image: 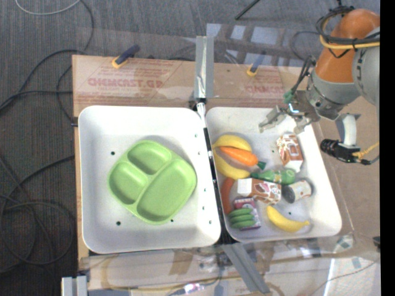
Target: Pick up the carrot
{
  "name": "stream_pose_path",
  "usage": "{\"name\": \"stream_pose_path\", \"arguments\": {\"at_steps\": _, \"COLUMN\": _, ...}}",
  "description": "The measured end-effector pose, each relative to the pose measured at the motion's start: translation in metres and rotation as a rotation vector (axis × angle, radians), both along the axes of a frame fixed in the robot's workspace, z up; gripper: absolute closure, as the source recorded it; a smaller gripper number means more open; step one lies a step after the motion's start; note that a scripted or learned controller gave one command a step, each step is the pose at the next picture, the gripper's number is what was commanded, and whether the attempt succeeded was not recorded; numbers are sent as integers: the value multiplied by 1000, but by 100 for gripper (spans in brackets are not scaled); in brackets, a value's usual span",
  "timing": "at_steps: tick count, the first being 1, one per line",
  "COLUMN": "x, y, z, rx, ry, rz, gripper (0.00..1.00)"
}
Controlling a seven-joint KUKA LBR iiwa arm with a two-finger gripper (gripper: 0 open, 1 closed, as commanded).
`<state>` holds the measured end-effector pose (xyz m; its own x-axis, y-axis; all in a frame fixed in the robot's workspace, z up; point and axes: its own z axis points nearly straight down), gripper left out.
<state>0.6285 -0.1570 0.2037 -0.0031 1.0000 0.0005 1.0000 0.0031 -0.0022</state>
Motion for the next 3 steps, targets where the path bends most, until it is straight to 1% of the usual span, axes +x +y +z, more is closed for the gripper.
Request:
{"name": "stream_pose_path", "arguments": {"at_steps": 1, "x": -22, "y": 47, "z": -111, "rx": -1, "ry": -3, "rz": 78, "gripper": 0}}
{"name": "stream_pose_path", "arguments": {"at_steps": 2, "x": -22, "y": 48, "z": -103, "rx": 0, "ry": -2, "rz": 78, "gripper": 100}}
{"name": "stream_pose_path", "arguments": {"at_steps": 3, "x": 19, "y": 114, "z": -20, "rx": -2, "ry": -1, "rz": 109, "gripper": 100}}
